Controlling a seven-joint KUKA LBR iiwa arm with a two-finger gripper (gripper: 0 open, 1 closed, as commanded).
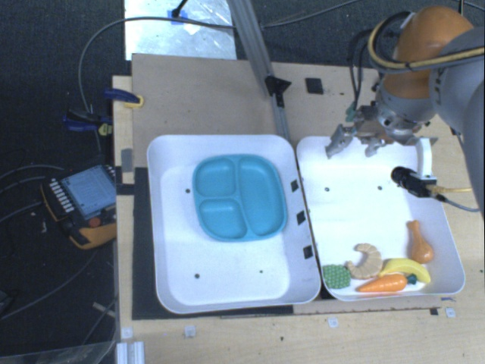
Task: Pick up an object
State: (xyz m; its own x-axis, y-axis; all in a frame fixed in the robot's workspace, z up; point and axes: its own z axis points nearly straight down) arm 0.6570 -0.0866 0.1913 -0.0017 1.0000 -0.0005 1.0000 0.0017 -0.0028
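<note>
The table (204, 97) is carrying two white bins; the left bin (170, 279) is holding a blue divided plate (239, 197), the right bin (341, 211) a heap of toy food. The pincer (354, 144) is hovering over the right bin's far edge, fingers spread apart, gripping nothing. The carrot (383, 283) is lying well apart at the near edge, long axis running across the bin, beside the banana (407, 268).

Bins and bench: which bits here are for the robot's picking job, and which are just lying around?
For the job:
- gripper, fingers apart
- carrot
- banana
- croissant
- broccoli
- drumstick
- right bin

Lying about:
- blue plate in left bin
- clamps
- handheld pendant
</note>
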